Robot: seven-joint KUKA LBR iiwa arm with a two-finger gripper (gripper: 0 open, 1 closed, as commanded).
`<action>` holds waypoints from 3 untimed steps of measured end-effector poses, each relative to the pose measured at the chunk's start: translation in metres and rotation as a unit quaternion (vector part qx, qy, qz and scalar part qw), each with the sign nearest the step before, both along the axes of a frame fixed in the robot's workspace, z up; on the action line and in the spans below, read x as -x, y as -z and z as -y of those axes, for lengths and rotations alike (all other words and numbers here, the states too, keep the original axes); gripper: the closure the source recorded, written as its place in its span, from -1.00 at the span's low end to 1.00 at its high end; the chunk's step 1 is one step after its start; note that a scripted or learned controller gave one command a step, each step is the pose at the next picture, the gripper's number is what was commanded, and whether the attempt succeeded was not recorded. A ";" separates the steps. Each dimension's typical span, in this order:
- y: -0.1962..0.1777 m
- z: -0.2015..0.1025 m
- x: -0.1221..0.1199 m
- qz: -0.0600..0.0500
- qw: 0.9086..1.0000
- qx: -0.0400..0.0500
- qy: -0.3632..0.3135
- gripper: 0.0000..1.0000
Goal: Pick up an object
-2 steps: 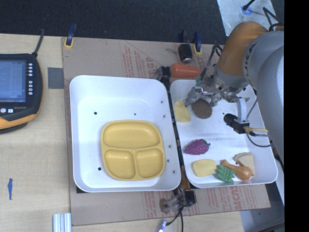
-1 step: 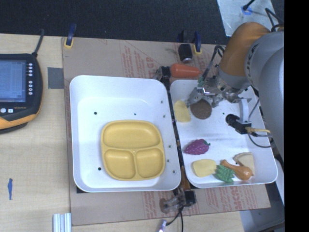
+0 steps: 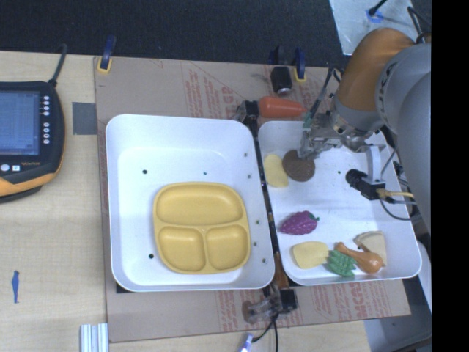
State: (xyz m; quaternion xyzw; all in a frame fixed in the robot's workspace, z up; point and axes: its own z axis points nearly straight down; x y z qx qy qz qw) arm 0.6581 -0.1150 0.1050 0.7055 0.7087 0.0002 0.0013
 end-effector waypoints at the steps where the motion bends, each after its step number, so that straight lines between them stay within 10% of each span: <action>1: -0.034 0.016 0.052 -0.002 1.000 -0.001 0.001 1.00; 2: -0.033 0.015 0.052 -0.003 1.000 -0.001 0.001 -1.00; 3: 0.014 -0.011 0.027 -0.003 1.000 0.000 0.000 -1.00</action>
